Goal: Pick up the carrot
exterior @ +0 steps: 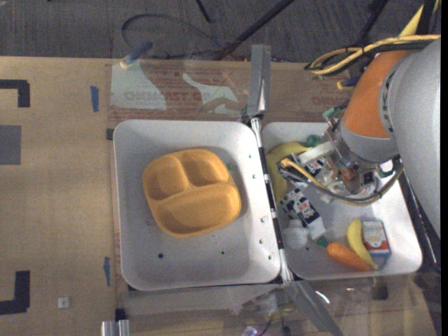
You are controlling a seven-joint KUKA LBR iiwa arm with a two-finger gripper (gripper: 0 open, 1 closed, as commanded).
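Carrot (348,255), orange with a green stub at one end, lies on the floor of the right bin (311,263), close to that bin's near wall and toward its corner on the view's right. It lies free, with nothing gripping it.

A small banana (359,241) rests just behind the carrot, touching or nearly touching it, and a little printed carton (375,234) sits beside the banana, nearer the bin's right-hand wall. Toward the bin's left-hand wall, a black-and-white cow-patterned carton (302,211) lies at a slant, with a white ball (295,238) just in front of it. A rounded yellow object (285,161) fills the bin's far left corner.

The grey arm with its orange band reaches over the bin's far right side. Its gripper (323,176) hangs above the middle of the bin, over the far end of the cow-patterned carton and well apart from the carrot. Whether the gripper is spread or pressed together cannot be told amid the cables and hardware around it.

Just beside the right bin, on the view's left, the left bin (133,187) holds a yellow divided plate (191,192).
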